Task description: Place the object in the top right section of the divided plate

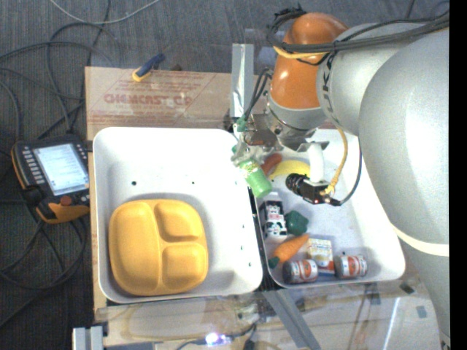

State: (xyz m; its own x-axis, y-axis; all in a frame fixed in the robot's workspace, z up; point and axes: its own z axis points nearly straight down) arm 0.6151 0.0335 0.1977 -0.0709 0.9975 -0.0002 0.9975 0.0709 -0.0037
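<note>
The divided plate (158, 247) at lower left looks like smooth yellow plastic with a soft, satin sheen. Both white bins (117, 152) appear as smooth, slightly glossy plastic. At upper left of the frame a flat cardboard sheet (157, 100) is matt brown with faded red print. The floor (44, 57) around it reads as rough, dark carpet. The arm (408, 122) at right has a smooth grey painted shell and a glossy orange band (303, 68). Two cans (325, 268) at lower right show shiny metal ends.
</note>
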